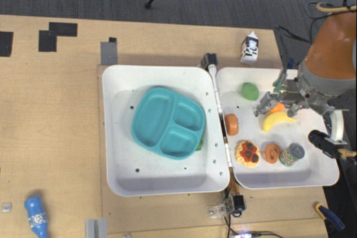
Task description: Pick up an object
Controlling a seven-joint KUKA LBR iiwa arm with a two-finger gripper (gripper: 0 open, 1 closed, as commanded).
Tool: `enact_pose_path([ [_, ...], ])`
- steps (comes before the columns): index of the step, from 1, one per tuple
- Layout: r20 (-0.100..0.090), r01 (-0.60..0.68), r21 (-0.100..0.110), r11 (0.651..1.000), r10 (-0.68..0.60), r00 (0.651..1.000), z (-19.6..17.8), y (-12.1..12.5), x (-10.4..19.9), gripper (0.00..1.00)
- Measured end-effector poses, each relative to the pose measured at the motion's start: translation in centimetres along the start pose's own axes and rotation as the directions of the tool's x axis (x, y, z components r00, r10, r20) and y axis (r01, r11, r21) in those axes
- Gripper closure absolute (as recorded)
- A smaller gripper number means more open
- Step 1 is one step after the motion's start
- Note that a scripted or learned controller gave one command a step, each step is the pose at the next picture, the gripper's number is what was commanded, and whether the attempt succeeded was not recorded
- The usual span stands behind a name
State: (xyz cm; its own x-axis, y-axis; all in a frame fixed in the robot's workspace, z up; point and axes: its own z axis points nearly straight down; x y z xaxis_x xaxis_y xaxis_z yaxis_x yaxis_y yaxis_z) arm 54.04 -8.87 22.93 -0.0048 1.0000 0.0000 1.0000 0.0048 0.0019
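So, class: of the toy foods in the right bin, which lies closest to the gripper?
The yellow banana, lying just below the gripper; the green ball and doughnut sit farther off.

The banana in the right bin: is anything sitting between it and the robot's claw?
Nothing visible separates them. The gripper hangs right over the banana in the right bin, with a small orange piece next to its tips. The green ball and the donut lie off to the sides, apart from the banana.

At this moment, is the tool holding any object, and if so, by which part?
It cannot be told. The tool sits low in the right bin, right over the yellow banana and an orange item, but no object is clearly seen in its grip.
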Motion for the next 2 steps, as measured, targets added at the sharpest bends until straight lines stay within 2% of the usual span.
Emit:
enact_pose_path([
  [1, -0.001, 0.228, 0.002, 0.974, -0.228, 0.974, 10.3, 2.6, -3.6, 0.00],
  [2, 0.014, 0.423, -0.018, 0.906, -0.423, 0.906, 13.4, 3.8, -5.0, 0.00],
])
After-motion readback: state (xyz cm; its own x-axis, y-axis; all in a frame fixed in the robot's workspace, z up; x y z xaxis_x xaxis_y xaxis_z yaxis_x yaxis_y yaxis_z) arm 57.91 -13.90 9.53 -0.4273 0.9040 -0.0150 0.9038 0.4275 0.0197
